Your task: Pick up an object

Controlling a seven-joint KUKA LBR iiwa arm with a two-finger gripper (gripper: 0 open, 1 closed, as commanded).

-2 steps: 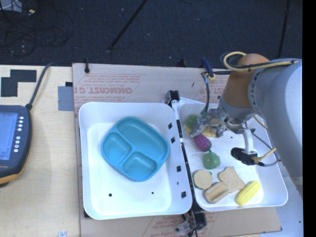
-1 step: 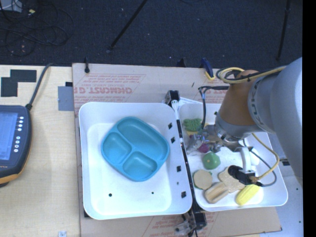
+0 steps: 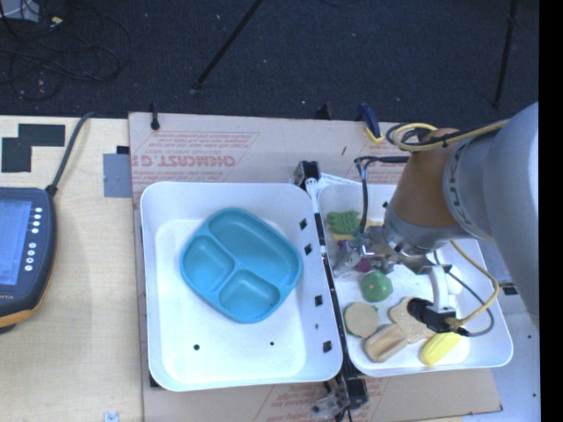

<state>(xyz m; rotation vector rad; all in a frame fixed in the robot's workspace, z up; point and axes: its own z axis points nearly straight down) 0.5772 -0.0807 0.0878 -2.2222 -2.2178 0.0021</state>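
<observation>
Green ball (image 3: 376, 286) lies just below gripper (image 3: 359, 258) in right bin (image 3: 493, 345); approach step. Grip state: cannot tell. Next: descend squarely over ball.

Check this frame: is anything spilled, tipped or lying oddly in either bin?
Nothing stands out. The blue divided plate lies flat in the left bin; the green ball, yellow piece and tan pieces sit loose in the right bin.

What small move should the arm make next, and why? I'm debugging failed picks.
Probably a short drop straight down: the gripper sits low in the right bin, just above the green ball, with nothing visibly between its fingers. Whether they are open is unclear.
</observation>
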